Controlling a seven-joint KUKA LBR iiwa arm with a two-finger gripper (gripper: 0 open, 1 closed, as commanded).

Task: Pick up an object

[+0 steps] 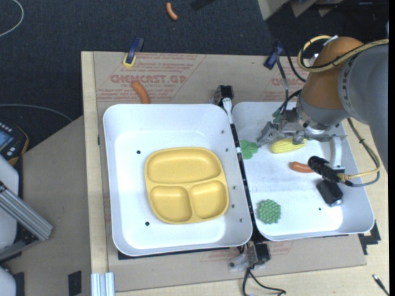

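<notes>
Honestly the fingers (pixel 268 132) look spread open and empty over the right bin (pixel 345 221); the yellow corn (pixel 289 145) lies just beside them toward the view's bottom, long axis roughly left-right; probably a short drop.

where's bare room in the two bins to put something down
Left bin: bare floor rings the yellow divided tray, widest at the far side and the view's left. Right bin: open patch between the green ball and the orange piece. Crowded at the back, where the pincer hovers by the yellow piece.
</notes>
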